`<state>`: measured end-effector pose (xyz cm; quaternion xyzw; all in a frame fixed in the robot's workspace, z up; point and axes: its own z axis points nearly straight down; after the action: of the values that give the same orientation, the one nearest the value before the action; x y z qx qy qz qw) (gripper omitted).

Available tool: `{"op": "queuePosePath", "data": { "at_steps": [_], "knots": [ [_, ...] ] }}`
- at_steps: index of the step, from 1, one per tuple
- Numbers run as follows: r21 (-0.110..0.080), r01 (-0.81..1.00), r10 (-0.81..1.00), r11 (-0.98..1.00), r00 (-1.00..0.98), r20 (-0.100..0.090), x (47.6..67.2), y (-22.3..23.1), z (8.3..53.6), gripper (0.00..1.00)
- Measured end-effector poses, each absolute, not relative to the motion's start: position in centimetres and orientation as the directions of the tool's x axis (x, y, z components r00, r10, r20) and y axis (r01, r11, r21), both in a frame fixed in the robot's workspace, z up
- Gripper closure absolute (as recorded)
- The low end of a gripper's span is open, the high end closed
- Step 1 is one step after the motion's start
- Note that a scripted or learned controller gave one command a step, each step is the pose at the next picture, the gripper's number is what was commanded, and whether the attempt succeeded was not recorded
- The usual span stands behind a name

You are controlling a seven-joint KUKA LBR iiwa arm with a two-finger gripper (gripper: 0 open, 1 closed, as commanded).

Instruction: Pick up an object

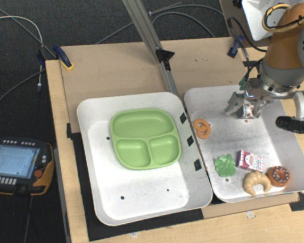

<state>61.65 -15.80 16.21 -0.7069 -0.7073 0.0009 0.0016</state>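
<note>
While the jaws [246, 107] are hovering spread and empty over the right bin [299, 155], its orange ring [202, 128], green piece [226, 165], pink packet [250, 160], croissant [257, 182] and donut [278, 175] are lying below them; green tray [144, 138] is sitting in the left bin [100, 166].

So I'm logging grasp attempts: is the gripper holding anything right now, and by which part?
Nothing is held: the gripper hangs over bare bin floor.

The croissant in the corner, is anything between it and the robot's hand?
Nothing lies right in between. The gripper hangs over the right bin's far end, and the croissant lies at the near edge. The pink packet and donut sit close beside it.
</note>
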Motion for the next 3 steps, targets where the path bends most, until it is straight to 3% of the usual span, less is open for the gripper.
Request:
{"op": "queuePosePath", "data": {
  "at_steps": [1, 2, 3],
  "knots": [
    [-0.007, 1.000, 1.000, 0.001, -0.001, 0.002, 61.9, -15.4, 10.0, 0.00],
    [0.002, 1.000, 1.000, 0.002, -0.002, 0.001, 62.2, -15.4, 11.6, 1.00],
    [0.008, 1.000, 1.000, 0.002, -0.002, -0.002, 63.2, -15.5, 17.7, 1.00]
  ]
}}
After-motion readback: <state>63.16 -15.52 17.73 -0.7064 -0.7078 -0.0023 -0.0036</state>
